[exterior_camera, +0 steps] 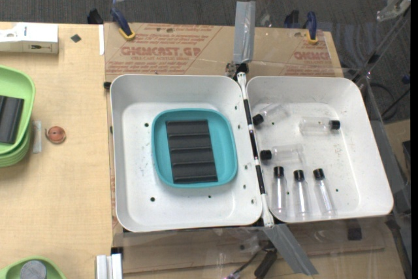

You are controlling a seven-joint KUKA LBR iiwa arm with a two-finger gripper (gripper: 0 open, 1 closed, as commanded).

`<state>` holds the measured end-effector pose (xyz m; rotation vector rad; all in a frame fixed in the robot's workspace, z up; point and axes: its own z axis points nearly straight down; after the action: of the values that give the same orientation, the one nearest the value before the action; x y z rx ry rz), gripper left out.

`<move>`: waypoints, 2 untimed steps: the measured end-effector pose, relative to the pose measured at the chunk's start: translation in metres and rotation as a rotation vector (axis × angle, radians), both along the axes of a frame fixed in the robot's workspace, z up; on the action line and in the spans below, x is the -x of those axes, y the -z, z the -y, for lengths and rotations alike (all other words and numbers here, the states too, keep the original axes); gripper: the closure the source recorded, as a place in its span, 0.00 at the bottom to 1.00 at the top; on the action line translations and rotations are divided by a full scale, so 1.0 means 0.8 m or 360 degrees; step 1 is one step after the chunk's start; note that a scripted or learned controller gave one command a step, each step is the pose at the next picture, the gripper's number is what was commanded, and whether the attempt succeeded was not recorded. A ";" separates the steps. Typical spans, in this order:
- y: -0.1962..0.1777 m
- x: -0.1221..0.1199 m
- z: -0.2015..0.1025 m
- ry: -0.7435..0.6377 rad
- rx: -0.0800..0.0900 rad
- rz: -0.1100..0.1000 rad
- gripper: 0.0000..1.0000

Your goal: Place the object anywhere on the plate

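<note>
Clear vials (pixel 299 191) (six, black-capped) lie loose in the right bin (pixel 366 140), we see, well apart from the teal plate (pixel 161 153) in the left bin (pixel 130 193), and no pincer state can be told.

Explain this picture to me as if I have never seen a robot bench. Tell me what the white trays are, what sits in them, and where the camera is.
This is one picture from a fixed camera above a workbench, looking down at a slant. Two shallow white bins sit side by side. The left white bin holds a teal rounded-square plate with a dark ribbed block lying on it. The right white bin holds six clear plastic vials with black caps: three lie in a row near the front, the others lie scattered behind them. The job is to put one object on the plate. Off to the left, on the pale wooden tabletop, are a green tray and a small white box. Brown cardboard lies behind the bins.
</note>
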<state>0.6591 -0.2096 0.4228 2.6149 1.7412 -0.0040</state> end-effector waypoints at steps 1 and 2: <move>0.000 0.000 -0.001 -0.0002 0.0000 -0.0001 0.00; 0.165 0.013 0.003 0.0040 -0.0001 -0.0002 0.00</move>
<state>0.6490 -0.2117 0.2908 2.6380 1.7088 -0.0051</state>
